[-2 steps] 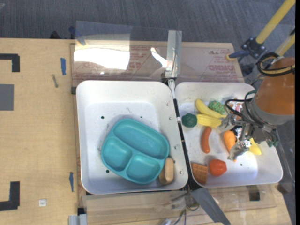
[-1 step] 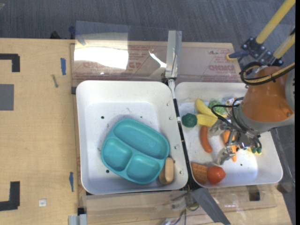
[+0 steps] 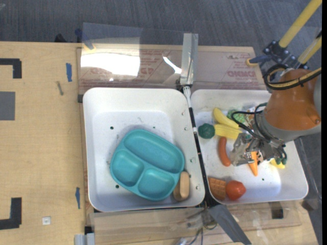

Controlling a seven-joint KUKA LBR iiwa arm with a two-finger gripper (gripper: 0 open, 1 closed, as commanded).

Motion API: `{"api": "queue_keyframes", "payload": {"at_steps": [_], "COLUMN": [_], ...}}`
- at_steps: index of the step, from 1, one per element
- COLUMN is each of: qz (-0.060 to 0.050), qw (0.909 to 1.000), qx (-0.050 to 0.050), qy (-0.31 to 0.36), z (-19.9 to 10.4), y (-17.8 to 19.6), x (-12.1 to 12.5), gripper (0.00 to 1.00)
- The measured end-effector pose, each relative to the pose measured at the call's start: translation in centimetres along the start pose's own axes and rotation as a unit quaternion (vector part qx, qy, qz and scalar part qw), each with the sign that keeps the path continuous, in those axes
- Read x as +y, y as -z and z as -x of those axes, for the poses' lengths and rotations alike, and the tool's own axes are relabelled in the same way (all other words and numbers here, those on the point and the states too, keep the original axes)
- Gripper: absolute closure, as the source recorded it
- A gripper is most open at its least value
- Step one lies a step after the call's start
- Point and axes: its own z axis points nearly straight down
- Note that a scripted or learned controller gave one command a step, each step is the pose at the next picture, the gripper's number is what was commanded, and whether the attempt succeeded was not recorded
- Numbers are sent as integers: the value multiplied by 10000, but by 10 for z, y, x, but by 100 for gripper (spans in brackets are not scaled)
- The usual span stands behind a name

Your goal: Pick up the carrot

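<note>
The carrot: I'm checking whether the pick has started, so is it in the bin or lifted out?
In the bin. The carrot lies at a slant on the right bin's floor, beside the gripper.

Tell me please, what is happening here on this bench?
A robot arm reaches into the right bin from the right side. Its claw is low over the toy food, right at the carrot. I cannot tell if the claw has the carrot. Around it lie a banana, a sausage, a green ball and a tomato. The left bin has a teal tray, with a bread roll beside it.
</note>
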Motion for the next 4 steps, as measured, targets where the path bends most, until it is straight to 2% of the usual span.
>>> {"api": "queue_keyframes", "payload": {"at_steps": [1,2,3,4], "qz": [-11,10,21,11], "qw": [9979,9980,9999,9989], "qx": [-52,23,76,20], "qy": [643,636,-65,-472], "z": [-1,-4,-12,-7], "y": [164,157,17,-11], "x": [36,36,15,2], "gripper": [100,0,0,0]}}
